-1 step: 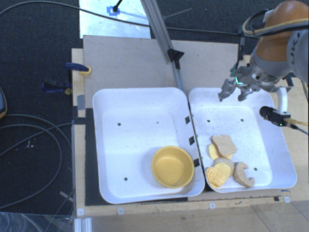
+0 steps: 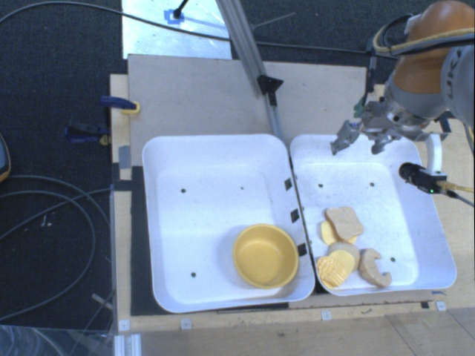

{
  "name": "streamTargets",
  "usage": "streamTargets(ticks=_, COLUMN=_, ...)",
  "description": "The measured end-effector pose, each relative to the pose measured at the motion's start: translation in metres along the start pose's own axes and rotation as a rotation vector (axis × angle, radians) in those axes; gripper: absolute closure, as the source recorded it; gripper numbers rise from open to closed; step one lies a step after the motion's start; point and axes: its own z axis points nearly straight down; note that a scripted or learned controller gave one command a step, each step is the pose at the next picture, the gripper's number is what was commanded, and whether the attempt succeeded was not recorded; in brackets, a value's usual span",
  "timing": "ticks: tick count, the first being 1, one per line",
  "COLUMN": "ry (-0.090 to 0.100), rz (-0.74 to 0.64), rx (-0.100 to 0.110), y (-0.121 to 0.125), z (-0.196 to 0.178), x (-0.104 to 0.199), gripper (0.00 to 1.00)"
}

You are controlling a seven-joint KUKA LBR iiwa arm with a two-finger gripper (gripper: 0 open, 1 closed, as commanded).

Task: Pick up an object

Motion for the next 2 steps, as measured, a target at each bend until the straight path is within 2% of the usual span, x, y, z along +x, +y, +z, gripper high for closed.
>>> streamTargets(ticks=2, ry=0.000, rz=0.005, rx=0.005, y=-0.001, z=0.125, x=-0.004, gripper=0.00)
